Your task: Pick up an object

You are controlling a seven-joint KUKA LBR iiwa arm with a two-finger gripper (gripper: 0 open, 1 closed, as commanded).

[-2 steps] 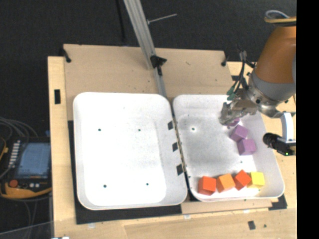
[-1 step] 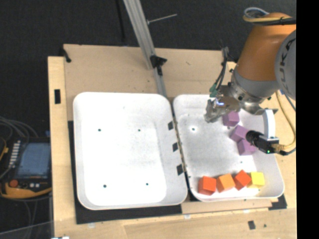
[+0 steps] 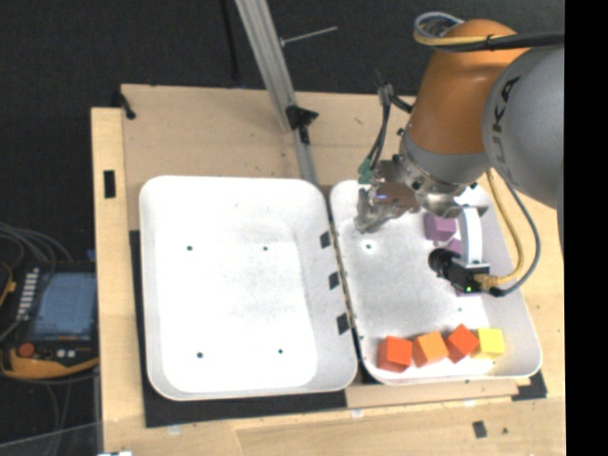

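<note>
Near right bin (image 3: pixel 408 283) left rim, pincer (image 3: pixel 372 212) state unclear, blocks (image 3: pixel 439 347) along front edge.

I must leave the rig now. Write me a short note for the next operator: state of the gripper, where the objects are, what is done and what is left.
Gripper: low over the top left part of the right bin, near the divider; open or shut cannot be told from this view, and nothing is seen held.
Objects: four blocks in a row along the right bin's near edge: red-orange block, orange block, red block, yellow block. A purple block lies beside the wrist, partly hidden.
Left bin: white, next to the right one.
Done: no pick visible.
Left: grasp one object and lift it.
</note>
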